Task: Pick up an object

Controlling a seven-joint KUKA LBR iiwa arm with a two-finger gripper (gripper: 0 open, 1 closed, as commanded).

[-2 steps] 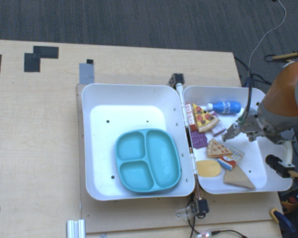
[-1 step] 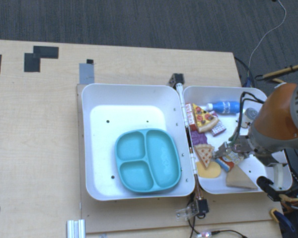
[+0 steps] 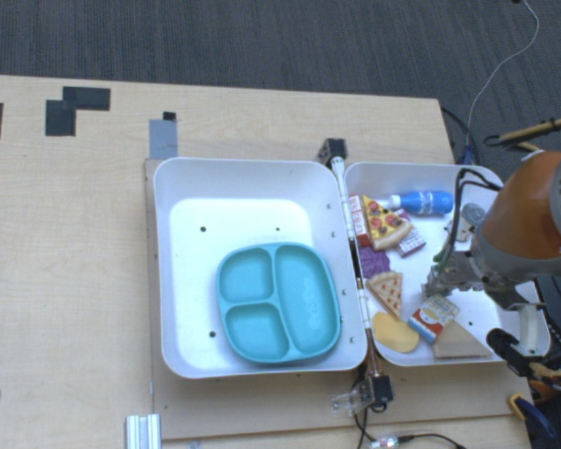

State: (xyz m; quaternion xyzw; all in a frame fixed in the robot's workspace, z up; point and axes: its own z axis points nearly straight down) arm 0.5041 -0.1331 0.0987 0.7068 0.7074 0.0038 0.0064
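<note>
I see my gripper (image 3: 442, 288) low above a small red-and-white carton (image 3: 431, 317) beside a yellow lump (image 3: 395, 333); whether the gripper is closed, I cannot tell.

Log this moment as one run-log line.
arm: over right bin | gripper: above small red-and-white carton | grasp: unconfirmed | left bin: blue divided plate

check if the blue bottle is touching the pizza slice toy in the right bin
Cannot tell: in the camera view the blue plastic bottle lies just beside the pizza slice toy, no clear gap or contact.
</note>
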